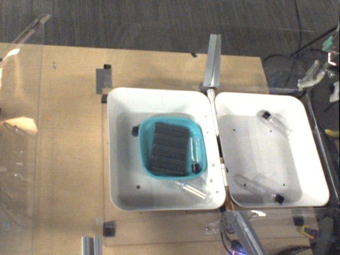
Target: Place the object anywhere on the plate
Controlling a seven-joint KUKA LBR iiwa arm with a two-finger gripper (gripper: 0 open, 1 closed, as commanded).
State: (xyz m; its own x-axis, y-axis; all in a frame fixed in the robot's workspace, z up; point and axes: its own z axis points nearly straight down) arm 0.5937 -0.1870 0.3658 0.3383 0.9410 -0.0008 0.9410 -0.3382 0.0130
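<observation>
A teal plate [144, 142] sits in the middle of the left bin [113, 158]. On it lies a black ribbed block [170, 149], covering most of the plate. A clear tube with a black cap [196, 155] rests along the plate's right side, beside the block. A second clear tube [192, 189] lies on the bin floor just below the plate. A small black piece [135, 131] touches the plate's left rim.
The right bin [314, 158] holds two clear tubes with black caps, one near its top [273, 120] and one near its bottom [260, 187]. A grey metal post [213, 60] stands behind the seam between the bins. Cables lie at the far right.
</observation>
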